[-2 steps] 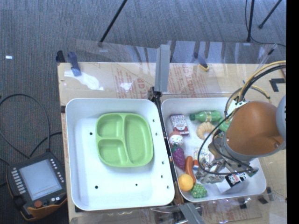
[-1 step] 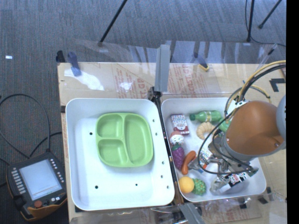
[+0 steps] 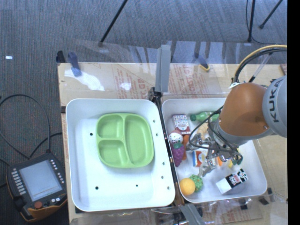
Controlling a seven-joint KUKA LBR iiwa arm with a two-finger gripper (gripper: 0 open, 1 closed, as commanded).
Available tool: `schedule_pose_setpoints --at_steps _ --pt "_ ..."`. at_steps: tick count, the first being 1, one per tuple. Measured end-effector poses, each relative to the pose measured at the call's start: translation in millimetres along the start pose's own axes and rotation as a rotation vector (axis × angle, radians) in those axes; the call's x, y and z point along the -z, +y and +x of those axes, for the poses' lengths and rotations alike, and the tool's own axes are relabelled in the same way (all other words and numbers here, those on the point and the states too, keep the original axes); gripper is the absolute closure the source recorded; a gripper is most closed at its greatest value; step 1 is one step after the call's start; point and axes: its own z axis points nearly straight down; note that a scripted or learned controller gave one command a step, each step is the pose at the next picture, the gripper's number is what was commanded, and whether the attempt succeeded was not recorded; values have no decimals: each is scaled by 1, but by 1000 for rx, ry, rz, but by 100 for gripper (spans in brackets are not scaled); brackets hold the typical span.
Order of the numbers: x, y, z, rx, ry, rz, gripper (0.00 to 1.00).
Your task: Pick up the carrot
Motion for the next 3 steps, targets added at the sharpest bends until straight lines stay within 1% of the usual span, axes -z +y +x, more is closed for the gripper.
schedule_pose_setpoints --at_steps 1,2,3 --pt "0 -21 28 19 2 0 0" --pt "1 -71 -43 225 -3 0 0" --pt "0 -68 -7 324 -1 -1 0"
